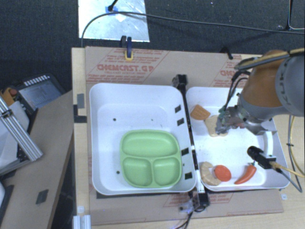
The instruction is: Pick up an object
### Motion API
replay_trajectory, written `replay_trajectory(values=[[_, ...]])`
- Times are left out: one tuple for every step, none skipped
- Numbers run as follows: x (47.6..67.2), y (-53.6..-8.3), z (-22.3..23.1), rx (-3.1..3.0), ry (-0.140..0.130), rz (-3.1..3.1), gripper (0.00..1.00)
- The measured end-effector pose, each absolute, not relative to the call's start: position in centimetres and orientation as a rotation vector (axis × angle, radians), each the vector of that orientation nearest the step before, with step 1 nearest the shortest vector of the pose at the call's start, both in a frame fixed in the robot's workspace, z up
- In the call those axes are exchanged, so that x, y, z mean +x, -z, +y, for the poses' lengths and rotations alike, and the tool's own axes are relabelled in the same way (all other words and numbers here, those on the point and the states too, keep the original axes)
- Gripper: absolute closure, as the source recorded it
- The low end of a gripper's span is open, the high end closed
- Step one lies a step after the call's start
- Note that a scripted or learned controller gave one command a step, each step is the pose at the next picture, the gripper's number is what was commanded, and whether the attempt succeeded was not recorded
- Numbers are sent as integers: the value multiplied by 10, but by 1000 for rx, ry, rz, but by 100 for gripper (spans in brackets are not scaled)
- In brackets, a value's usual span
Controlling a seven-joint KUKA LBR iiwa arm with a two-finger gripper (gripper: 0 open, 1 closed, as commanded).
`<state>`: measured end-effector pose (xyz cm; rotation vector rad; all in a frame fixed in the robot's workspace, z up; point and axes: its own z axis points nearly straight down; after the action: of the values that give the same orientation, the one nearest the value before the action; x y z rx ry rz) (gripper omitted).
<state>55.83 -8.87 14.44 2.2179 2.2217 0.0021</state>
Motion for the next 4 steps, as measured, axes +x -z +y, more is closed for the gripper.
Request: replay_trajectory(values=[[561, -188, -92, 2215, -6, 2221, 100], [562, -209, -93, 2215, -4, 2223, 100], [546, -205, -43, 2214, -2, 2231, 100], [535, -206, 0, 2213, -2, 2232, 100]])
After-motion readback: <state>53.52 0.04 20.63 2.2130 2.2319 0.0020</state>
